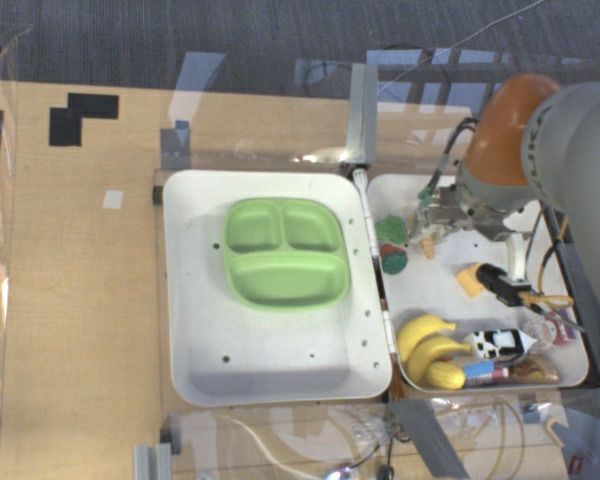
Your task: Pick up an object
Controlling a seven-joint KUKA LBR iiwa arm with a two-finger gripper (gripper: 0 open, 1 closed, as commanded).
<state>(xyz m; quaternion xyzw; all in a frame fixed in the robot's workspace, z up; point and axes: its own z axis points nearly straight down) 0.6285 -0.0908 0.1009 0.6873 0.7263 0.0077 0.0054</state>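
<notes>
The grey arm (565, 138) is reaching in from the right, its smooth orange band (505, 133) shining above the wrist. The gripper (427, 236) is hanging over the upper part of the right bin (420, 303), a shallow white tray with rounded corners. From where I am standing I cannot tell whether the gripper is spread or pressed together.

The things to pick from are all lying in that right bin. Just left of the gripper, a soft-looking green lump (389, 231) is sitting against the rail between the bins, and a small round green-and-red piece (393, 261) is lying right below it. An orange wedge (468, 282), matte like foam or cheese, is resting near the middle of the bin. Along the near edge, a bunch of glossy yellow bananas (430, 346) is curving into the corner. A black-and-white patched toy (498, 344) is lying beside them. A thin pen-like tube (485, 371) with blue and red sections is lying just in front of that toy.

In the left bin (195, 308) a pale green plastic plate (285, 253) is lying flat. It is oblong with rounded corners and moulded into three compartments, two small above one long.

The bench (70, 298) is showing a light wood surface with black block-shaped marks (80, 116) near its far left.
</notes>
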